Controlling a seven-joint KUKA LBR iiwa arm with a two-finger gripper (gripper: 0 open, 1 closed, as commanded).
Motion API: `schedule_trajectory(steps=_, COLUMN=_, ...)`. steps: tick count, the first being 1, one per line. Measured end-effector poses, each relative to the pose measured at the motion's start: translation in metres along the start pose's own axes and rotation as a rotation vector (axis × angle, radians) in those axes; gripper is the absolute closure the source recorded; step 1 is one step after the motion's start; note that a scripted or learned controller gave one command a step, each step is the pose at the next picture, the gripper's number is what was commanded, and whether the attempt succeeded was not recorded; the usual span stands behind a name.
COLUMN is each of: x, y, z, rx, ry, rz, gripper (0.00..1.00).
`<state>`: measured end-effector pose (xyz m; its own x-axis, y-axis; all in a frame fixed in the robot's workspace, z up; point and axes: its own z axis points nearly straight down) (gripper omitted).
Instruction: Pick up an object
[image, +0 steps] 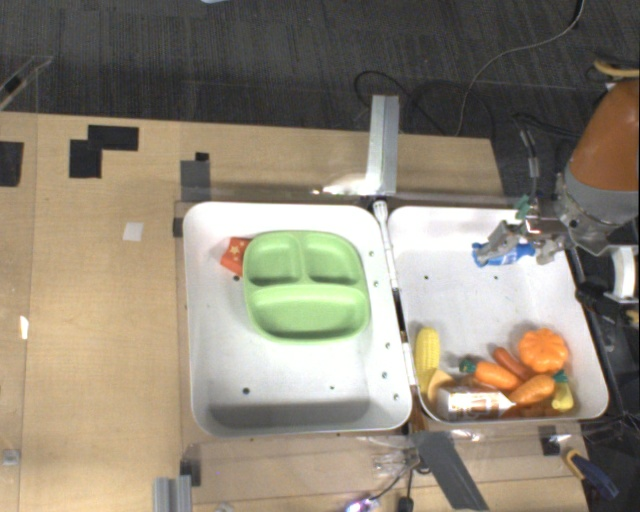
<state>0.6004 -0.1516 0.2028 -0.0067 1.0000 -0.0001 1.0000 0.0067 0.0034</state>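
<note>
The claw (520, 240) hung over the right bin (450, 300), its grip impossible to judge, a blue object (500, 253) just beneath, nothing visibly lifted yet.

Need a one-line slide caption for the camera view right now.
Gripper over the right bin, above toy produce piled at its near edge; green divided plate in the left bin.

A heap of toy food fills the right bin's (440, 300) near corner: a yellow corn cob (427, 351), carrots (497, 376), an orange pumpkin (543, 348) and a lying bottle (477, 403).
</note>
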Motion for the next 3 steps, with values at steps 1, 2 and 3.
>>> schedule_trajectory(steps=1, x=-0.019, y=0.069, z=0.058, rx=0.000, ry=-0.002, rz=-0.043, gripper=0.00)
schedule_trajectory(steps=2, x=0.044, y=0.068, z=0.115, rx=0.008, ry=0.003, rz=-0.146, gripper=0.00)
schedule_trajectory(steps=3, x=0.045, y=0.070, z=0.103, rx=0.003, ry=0.001, rz=-0.150, gripper=1.00)
